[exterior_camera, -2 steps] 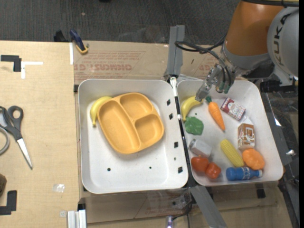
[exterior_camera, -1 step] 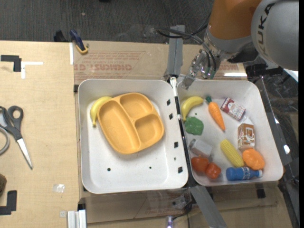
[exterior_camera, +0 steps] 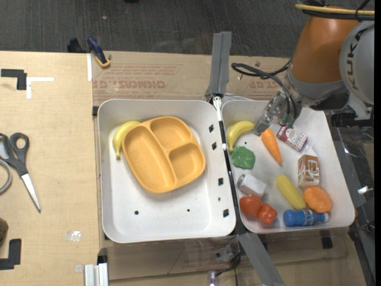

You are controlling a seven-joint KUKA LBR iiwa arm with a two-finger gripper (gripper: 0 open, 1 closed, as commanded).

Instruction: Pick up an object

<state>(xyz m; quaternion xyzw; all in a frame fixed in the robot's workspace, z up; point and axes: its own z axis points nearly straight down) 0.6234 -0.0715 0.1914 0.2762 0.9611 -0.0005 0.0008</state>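
My gripper (exterior_camera: 272, 119) hangs over the back of the right bin (exterior_camera: 338, 159), open, with nothing between its fingers. Its tips sit just above the top of an orange carrot (exterior_camera: 272, 146), between a yellow banana (exterior_camera: 239, 130) and a small red-and-white carton (exterior_camera: 292, 137). Further forward lie a green toy (exterior_camera: 243, 157), a white can (exterior_camera: 252, 184), a corn cob (exterior_camera: 290, 192), a brown carton (exterior_camera: 308, 170), an orange (exterior_camera: 317, 199), a blue bottle (exterior_camera: 305, 218) and two red tomatoes (exterior_camera: 258, 210).
The left bin (exterior_camera: 119, 219) holds a yellow divided plate (exterior_camera: 164, 154) with a second banana (exterior_camera: 122, 137) tucked under its left rim. Scissors (exterior_camera: 21, 165) lie on the wooden bench at far left. A grey divider bar (exterior_camera: 219, 64) stands behind the bins.
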